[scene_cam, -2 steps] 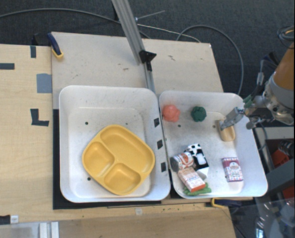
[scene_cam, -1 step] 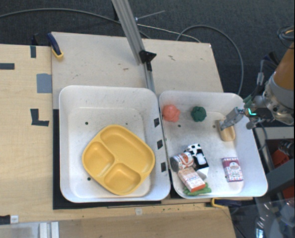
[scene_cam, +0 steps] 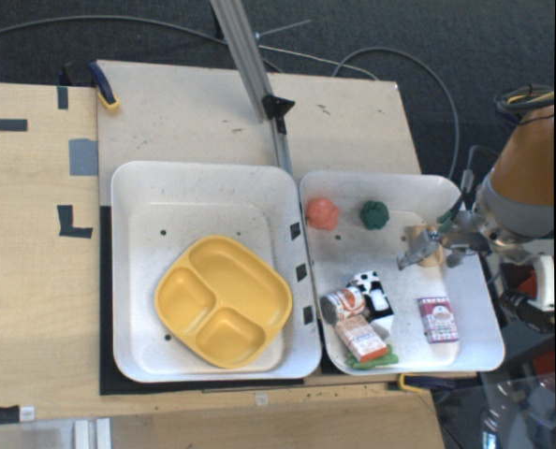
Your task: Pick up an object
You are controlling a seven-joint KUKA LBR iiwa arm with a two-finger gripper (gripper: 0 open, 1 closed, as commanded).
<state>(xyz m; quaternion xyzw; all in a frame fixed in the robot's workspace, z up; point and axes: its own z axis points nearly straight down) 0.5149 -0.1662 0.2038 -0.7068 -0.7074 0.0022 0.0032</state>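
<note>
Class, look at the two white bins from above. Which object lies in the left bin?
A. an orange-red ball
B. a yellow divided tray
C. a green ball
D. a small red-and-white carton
B: the yellow divided tray sits alone in the left bin, while the green ball, orange-red ball and small carton all lie in the right bin.

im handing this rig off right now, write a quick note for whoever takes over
Gripper: low over the right bin, near its upper right part; finger state unreadable, nothing seen held.
Right bin things: orange ball and green ball at the top, small red box lower right, a cluster of black-and-white toy, can and orange packet lower middle.
Left bin: yellow divided tray.
Done: nothing lifted so far.
Left: grasp one object and raise it.
</note>
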